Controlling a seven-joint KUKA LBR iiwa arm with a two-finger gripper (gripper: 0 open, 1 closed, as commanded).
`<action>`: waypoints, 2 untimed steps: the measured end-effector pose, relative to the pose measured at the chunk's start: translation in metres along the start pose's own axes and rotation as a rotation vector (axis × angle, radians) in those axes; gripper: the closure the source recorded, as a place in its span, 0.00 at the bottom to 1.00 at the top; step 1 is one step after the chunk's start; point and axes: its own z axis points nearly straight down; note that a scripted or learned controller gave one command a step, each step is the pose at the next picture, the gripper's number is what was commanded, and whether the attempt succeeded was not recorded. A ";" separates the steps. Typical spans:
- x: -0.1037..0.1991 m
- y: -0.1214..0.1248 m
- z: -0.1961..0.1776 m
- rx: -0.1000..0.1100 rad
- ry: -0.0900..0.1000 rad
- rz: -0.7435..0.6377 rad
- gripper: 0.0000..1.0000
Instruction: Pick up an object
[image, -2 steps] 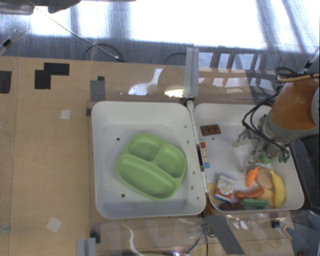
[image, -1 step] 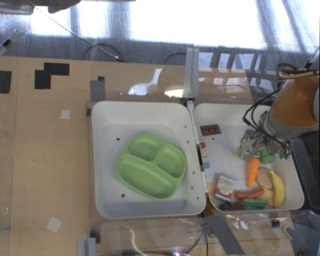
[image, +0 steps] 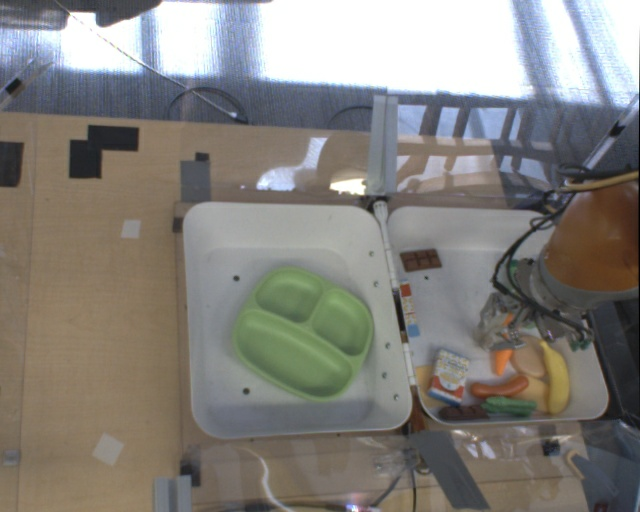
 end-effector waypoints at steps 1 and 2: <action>-0.046 0.030 -0.178 -0.007 0.010 -0.131 1.00; 0.014 -0.004 -0.079 -0.013 0.028 0.032 1.00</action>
